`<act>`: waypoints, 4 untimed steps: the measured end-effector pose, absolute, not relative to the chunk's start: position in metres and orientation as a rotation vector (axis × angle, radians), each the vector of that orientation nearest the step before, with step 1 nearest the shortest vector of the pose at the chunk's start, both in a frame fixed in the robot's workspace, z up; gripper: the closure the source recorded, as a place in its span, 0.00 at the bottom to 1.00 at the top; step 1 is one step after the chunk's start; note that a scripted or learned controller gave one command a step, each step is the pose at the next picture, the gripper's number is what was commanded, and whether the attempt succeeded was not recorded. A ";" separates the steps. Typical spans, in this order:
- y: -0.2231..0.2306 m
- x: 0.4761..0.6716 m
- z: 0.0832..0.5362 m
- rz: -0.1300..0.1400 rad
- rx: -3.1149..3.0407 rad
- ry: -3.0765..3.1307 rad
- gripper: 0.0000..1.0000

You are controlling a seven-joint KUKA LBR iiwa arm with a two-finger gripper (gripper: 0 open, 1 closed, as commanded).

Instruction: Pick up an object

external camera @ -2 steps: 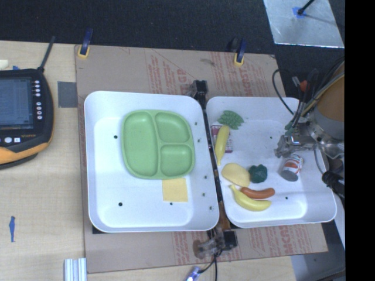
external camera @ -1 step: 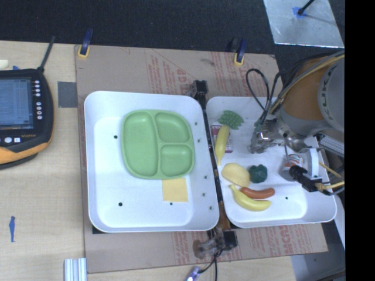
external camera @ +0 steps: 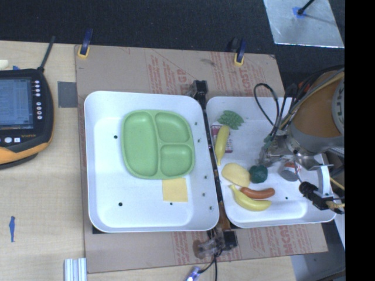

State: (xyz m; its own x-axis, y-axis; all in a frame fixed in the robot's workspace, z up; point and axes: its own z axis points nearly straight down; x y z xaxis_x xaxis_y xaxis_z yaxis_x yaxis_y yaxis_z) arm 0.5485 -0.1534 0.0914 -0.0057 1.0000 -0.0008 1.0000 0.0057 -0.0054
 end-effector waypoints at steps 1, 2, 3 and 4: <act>-0.179 0.583 0.141 0.003 -2.217 -2.225 0.00; -0.158 0.603 0.091 0.007 -2.212 -2.224 0.00; -0.155 0.549 0.091 0.006 -2.212 -2.226 0.00; -0.167 0.563 0.092 0.003 -2.216 -2.226 0.00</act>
